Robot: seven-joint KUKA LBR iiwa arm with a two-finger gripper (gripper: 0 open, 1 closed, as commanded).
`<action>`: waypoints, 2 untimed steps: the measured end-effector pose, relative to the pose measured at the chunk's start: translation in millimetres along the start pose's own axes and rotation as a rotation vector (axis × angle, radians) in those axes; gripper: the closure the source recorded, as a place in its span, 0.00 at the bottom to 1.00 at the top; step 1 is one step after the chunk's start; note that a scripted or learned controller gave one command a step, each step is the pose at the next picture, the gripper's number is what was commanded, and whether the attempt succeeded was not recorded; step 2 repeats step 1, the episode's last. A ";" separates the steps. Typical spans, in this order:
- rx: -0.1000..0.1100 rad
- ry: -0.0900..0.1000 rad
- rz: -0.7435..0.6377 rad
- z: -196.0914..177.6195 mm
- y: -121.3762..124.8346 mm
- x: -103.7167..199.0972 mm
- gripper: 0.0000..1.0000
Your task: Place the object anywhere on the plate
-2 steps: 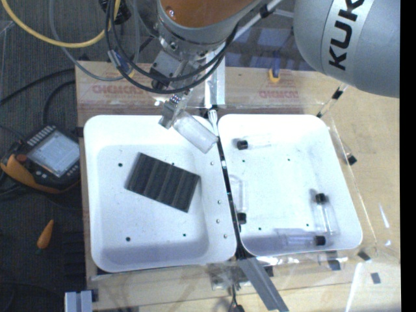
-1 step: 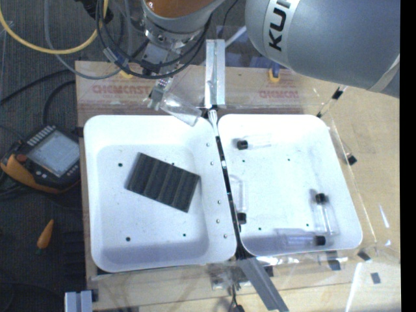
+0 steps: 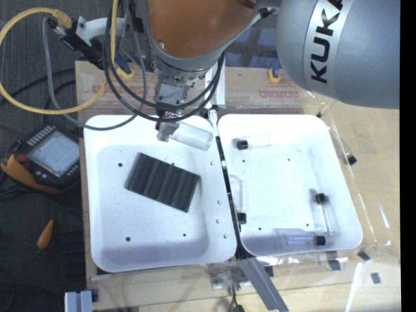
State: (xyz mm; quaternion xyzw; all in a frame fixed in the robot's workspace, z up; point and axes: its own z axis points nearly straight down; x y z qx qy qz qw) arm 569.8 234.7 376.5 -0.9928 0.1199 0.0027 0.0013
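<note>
Presently: gripper [image 3: 170,127] over left bin [image 3: 104,252], clamped on a clear tube [image 3: 193,136] at its end. Tube looks light, stiff, slippery. Plate [image 3: 162,182] dark, ridged, below.

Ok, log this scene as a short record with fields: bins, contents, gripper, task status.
left bin: holds a dark ribbed rectangular plate, lying flat and turned at an angle
right bin: holds several clear tubes with black caps, scattered near the walls
gripper: over the left bin's far edge, beyond the plate
object: a clear tube beside the fingertips; a grip on it cannot be confirmed
task status: nothing rests on the plate yet
</note>
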 end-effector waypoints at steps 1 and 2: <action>0.003 -0.001 -0.038 -57.0 -17.6 73.4 1.00; 0.003 -0.001 -0.038 -57.0 -17.6 73.4 1.00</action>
